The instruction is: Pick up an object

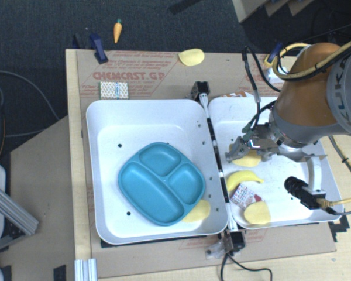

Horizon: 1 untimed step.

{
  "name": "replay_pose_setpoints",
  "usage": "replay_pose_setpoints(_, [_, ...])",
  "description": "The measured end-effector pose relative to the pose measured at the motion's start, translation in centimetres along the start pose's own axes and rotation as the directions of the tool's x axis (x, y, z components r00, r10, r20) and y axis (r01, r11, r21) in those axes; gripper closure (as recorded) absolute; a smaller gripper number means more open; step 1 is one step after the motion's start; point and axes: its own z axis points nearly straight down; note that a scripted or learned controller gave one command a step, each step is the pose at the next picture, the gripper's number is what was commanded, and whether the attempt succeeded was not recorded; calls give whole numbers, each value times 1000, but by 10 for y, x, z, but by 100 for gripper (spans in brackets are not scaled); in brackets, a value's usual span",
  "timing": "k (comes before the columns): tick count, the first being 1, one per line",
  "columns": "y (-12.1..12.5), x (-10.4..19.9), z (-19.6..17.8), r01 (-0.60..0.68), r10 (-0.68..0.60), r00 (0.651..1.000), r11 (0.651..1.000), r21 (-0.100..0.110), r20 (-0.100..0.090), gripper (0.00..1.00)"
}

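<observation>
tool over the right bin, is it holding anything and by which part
Cannot be told. The tool sits low in the right bin just above the banana, but nothing is visibly between its tips.

I see the bench (82, 157), its top covered by printed brown board. Two white bins sit on it: the right bin (292, 218) under the claw (245, 150), the left bin (105, 122) beside. Beyond the claw, on bare board, lie a yellow piece (191, 57) and a small patterned packet (114, 89).
</observation>
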Motion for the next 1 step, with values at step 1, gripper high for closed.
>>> replay_pose_setpoints(1, [46, 38, 20, 0, 0, 1000, 1000, 1, 1, 100])
